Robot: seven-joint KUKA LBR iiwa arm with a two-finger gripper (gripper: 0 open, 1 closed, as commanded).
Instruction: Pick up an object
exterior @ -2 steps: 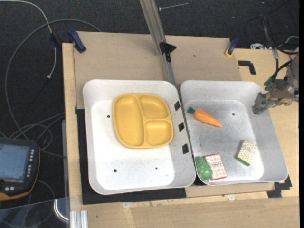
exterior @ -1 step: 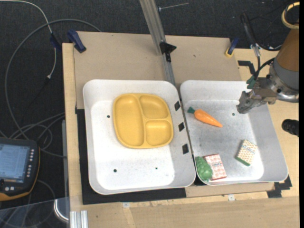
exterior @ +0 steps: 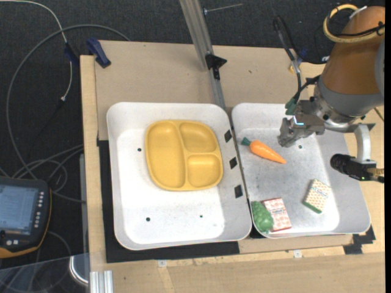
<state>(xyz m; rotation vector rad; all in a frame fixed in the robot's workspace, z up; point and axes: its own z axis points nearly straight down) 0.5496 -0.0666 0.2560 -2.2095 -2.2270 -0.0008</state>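
Note:
An orange toy carrot (exterior: 266, 152) with a green top lies in the upper middle of the right bin (exterior: 342, 221). My gripper (exterior: 292, 137) hangs just right of and above the carrot's thick end, pointing down into the bin. A red and white small box (exterior: 277, 215) lies at the bin's front left, touching a green toy vegetable (exterior: 262, 216). A patterned yellow and green block (exterior: 317, 196) rests at the front right.
The left bin (exterior: 122, 163) holds a yellow divided plate (exterior: 183, 154). Black clips (exterior: 233, 163) sit along the seam between the bins. A metal pole (exterior: 198, 26) slants over the bench's back. A tablet (exterior: 21, 212) and cables lie off the bench at left.

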